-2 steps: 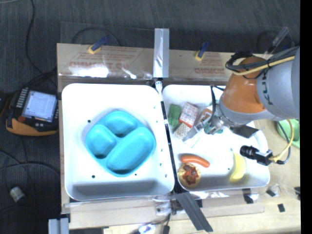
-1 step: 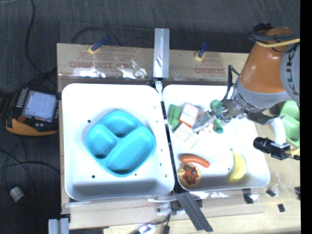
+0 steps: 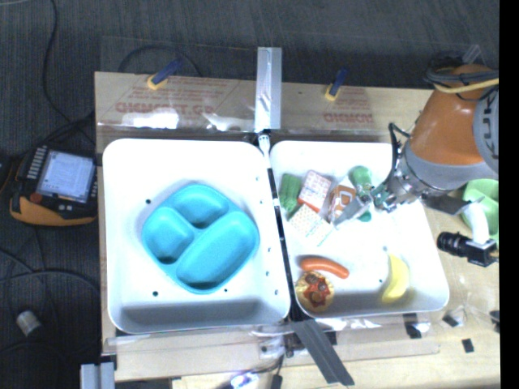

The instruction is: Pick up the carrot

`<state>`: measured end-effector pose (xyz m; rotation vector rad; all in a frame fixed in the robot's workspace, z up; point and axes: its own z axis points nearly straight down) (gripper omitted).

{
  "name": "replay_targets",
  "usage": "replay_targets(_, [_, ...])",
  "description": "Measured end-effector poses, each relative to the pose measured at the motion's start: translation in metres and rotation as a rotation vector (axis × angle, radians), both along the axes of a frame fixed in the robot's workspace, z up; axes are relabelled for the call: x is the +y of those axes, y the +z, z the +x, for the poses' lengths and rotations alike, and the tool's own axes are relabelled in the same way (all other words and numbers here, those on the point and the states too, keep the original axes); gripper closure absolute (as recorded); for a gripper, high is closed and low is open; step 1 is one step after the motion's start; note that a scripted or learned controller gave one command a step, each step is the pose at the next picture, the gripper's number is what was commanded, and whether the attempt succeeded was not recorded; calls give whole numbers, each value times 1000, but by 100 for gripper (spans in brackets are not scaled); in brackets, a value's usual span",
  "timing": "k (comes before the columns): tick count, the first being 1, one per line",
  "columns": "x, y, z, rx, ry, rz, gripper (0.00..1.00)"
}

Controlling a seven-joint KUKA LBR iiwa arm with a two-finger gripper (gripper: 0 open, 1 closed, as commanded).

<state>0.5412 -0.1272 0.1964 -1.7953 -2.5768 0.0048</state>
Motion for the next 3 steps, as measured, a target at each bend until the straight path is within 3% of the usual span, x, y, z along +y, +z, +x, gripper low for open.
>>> replay_targets(1, [19,-77,26,-38,168,-10,0])
replay_targets(2, [67,-14,-57,1,71,3,0])
replay_targets(3, [55,40,-58,0,111,2,0])
